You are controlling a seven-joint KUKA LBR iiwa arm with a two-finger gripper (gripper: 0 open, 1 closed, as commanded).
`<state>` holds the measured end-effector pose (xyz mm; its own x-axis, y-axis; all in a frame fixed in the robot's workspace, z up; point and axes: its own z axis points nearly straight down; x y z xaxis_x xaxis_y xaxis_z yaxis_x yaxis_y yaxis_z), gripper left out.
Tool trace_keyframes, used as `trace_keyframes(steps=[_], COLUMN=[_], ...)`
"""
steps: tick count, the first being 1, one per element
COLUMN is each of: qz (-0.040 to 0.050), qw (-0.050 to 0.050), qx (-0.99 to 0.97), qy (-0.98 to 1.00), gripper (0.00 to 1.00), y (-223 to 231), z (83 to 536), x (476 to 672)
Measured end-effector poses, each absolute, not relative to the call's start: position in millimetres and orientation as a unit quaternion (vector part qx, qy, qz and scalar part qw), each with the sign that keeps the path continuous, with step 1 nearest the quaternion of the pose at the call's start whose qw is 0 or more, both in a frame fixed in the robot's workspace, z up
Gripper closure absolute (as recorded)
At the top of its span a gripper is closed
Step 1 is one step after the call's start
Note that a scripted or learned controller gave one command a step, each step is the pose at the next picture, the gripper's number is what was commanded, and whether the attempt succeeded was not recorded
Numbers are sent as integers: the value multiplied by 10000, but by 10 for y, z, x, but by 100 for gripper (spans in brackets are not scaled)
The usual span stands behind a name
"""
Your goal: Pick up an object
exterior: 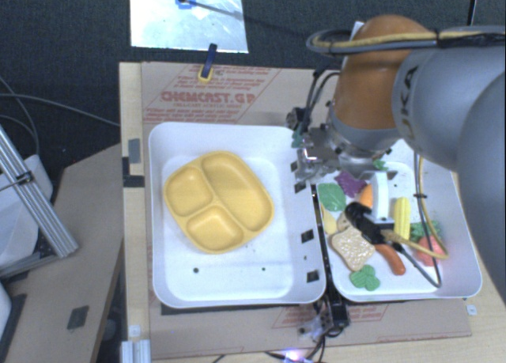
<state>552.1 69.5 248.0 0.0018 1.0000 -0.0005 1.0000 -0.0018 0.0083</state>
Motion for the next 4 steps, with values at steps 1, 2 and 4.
trace_keyframes(steps=[1,2,4], qz=[39,9,21], qw=[11,8,19], qx=[7033,7050,7085], qy=[7109,7092,7057], gripper=[100,100,100], y=[1310,1392,982], z=[3111,2969,3169], x=[5373,5605,4870])
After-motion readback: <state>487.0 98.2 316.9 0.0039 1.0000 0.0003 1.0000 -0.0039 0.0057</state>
